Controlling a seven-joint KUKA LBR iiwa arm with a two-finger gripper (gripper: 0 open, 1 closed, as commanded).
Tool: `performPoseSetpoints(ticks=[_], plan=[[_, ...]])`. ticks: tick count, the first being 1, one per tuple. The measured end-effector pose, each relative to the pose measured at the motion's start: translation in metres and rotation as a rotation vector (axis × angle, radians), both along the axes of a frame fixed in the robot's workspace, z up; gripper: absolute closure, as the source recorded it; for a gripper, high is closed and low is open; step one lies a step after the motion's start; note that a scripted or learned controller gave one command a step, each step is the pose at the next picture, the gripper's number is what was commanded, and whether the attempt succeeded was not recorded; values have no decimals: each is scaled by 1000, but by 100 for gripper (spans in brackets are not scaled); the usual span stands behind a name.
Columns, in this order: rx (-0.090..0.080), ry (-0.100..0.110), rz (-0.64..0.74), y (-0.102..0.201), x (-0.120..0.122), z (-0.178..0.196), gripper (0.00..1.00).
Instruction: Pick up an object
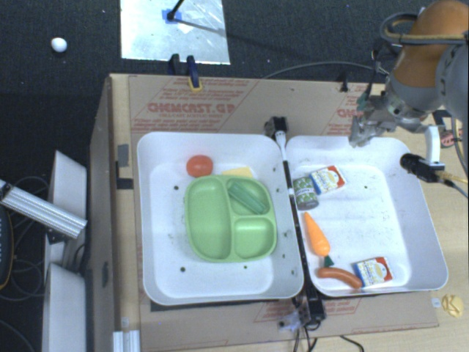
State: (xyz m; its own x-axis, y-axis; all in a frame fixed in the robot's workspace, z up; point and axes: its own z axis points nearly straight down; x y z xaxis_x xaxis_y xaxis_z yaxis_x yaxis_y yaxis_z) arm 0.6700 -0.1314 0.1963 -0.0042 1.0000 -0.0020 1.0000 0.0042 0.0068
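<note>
Two shallow white bins sit side by side on the bench beneath me. The left bin (157, 196) holds a green divided tray (229, 218) with a green pickle-shaped piece (248, 196) lying in its upper right compartment. A red tomato (199, 166) rests just beyond the tray's far edge, and a yellow slab (238, 172) peeks out beside it, partly under the tray. The right bin (410, 218) holds the things I could pick: a small dark can (304, 192) touching a white carton (327, 180) near the divider, an orange carrot (316, 235) below them, a red sausage (339, 276) at the near edge, and a second white carton (374, 271) just beside it. My gripper (361, 133) hangs over the right bin's far rim, apart from all of these; whether my fingers are parted or closed, I cannot tell.
</note>
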Motion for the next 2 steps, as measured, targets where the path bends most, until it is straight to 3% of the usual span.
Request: performPoseSetpoints(ticks=[1,2], plan=[[1,3,0,0,-1,-2,0],[3,8,0,12,-2,-113,0]])
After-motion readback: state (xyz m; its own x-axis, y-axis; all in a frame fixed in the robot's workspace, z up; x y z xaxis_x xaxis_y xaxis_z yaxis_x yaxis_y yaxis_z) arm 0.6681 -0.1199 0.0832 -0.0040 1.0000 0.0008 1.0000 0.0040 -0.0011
